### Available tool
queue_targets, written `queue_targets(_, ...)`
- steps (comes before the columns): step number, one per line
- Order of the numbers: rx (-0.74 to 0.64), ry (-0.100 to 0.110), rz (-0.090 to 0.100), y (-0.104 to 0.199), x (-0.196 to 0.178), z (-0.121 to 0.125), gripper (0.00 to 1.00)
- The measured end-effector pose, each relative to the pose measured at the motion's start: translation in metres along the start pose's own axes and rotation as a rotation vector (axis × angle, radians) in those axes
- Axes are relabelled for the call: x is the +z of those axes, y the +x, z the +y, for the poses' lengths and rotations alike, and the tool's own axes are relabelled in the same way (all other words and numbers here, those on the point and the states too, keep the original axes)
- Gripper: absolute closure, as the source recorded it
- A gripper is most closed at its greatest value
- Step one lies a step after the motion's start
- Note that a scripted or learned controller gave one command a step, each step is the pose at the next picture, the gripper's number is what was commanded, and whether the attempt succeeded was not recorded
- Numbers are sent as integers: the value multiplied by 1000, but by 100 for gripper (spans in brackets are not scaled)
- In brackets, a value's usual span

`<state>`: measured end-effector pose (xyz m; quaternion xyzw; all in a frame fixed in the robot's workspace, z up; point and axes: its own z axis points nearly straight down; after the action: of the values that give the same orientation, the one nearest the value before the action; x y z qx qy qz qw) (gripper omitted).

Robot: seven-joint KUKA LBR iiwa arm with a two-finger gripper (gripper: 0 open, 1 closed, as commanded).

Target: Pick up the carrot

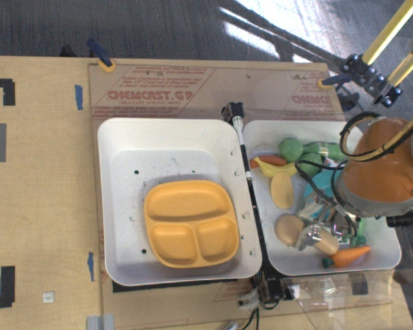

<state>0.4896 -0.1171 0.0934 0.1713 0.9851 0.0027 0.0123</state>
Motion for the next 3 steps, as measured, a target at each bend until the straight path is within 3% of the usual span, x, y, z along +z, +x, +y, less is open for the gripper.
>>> queue_targets(1, -243, 1, 2, -37, 1, -50, 100)
queue_targets(2, -37, 2, 5, -11, 0, 31, 100)
queue_targets(3, -38, -1, -4, -13, -11, 33, 100)
